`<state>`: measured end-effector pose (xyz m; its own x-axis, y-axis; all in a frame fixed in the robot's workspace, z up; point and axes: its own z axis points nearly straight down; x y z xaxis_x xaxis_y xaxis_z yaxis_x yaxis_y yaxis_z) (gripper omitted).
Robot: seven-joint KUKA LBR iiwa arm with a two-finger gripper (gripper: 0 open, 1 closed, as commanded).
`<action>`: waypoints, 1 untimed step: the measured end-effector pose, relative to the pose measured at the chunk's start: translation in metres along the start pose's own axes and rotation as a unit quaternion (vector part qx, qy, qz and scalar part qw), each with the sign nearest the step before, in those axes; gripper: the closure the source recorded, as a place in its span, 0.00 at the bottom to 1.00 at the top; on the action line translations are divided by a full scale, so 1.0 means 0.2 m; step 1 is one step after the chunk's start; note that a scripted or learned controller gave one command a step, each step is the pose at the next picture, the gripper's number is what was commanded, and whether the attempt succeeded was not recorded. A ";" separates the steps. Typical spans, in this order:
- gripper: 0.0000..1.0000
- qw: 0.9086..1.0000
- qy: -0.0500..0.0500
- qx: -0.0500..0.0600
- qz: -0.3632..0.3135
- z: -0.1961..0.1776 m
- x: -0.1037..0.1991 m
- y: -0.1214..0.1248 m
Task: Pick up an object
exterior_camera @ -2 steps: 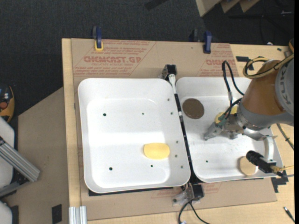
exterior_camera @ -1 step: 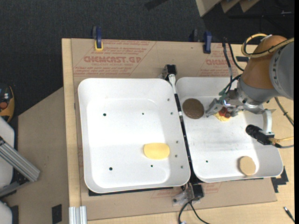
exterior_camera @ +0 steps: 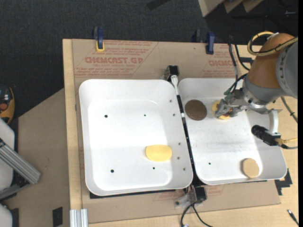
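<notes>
- Camera view looks down on the gripper point(exterior_camera: 226, 109), low in the far part of the right bin point(exterior_camera: 227, 171), its tip at a small yellow object point(exterior_camera: 220, 111) that peeks out beneath it.
- Whether that yellow piece sits between the gripper's tips or merely beside them cannot be told, and how wide the hand stands cannot be told either: the wrist and its fittings cover the tip from above.
- Judging by this, the pick is at the grasp stage at best; nothing is seen lifted clear of the bin floor, so securing and raising an object are left to do.
- Other candidates lie untouched: a brown disc point(exterior_camera: 195, 109) just left of the gripper in the same bin, a tan round piece point(exterior_camera: 250, 168) at that bin's near right corner, and a yellow oval point(exterior_camera: 158, 152) in the near part of the left bin point(exterior_camera: 113, 98).
- Most of the small yellow object is hidden, so its shape stays unclear.
- The arm point(exterior_camera: 272, 74) is cut off at the right edge.
</notes>
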<state>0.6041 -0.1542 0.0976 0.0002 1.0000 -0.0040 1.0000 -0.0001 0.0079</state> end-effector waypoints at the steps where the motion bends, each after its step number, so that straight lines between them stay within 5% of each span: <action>1: 1.00 1.000 0.002 -0.003 -0.005 -0.47 0.38 0.23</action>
